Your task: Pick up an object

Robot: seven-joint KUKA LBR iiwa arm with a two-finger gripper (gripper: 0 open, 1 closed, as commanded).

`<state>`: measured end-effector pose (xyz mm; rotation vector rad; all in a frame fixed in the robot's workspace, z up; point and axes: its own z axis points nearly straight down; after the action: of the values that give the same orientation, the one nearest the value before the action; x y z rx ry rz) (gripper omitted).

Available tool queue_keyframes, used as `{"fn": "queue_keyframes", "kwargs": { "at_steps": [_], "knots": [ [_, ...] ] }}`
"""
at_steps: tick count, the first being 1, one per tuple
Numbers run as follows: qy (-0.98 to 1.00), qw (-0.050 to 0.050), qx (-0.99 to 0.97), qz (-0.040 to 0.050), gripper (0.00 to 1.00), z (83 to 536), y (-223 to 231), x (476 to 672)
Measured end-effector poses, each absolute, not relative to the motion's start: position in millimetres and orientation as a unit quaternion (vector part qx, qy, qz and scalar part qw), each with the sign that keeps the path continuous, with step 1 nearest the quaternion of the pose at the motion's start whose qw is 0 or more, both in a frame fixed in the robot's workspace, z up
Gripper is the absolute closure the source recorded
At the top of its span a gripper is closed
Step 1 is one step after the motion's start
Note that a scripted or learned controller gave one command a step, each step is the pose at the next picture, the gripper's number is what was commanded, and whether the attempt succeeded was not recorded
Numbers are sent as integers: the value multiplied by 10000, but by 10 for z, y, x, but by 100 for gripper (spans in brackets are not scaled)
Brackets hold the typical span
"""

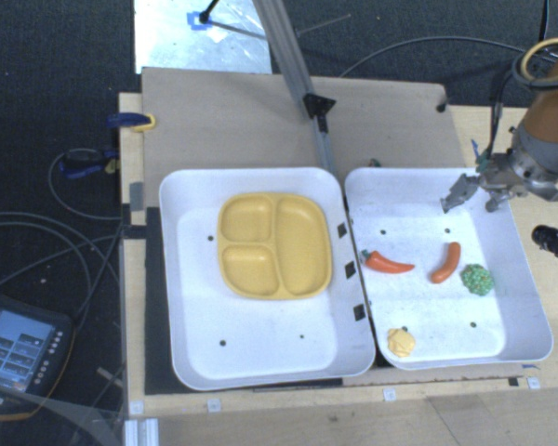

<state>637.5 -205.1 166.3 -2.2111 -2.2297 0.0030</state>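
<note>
The right bin (516,249) holds an orange-red pepper with a green stem (388,263), a reddish sausage (445,262), a green broccoli piece (477,279) and a small yellow object (401,342) near the front edge. My gripper (472,199) hangs over the far right part of this bin, above and behind the sausage. It is open, its two fingers spread apart with nothing between them. The grey arm with its orange band reaches in from the right edge.
A yellow divided plate (274,245) lies in the left bin (191,342). A slanted metal pole (293,54) stands behind the bins. Cables and a control pendant (19,342) lie on the floor at left.
</note>
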Motion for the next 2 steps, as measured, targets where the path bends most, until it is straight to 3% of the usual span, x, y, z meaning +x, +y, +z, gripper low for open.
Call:
{"fn": "queue_keyframes", "kwargs": {
  "at_steps": [2],
  "knots": [
    [-7103,3,-7039,7,0,893,-2001,6367]
  ]
}}
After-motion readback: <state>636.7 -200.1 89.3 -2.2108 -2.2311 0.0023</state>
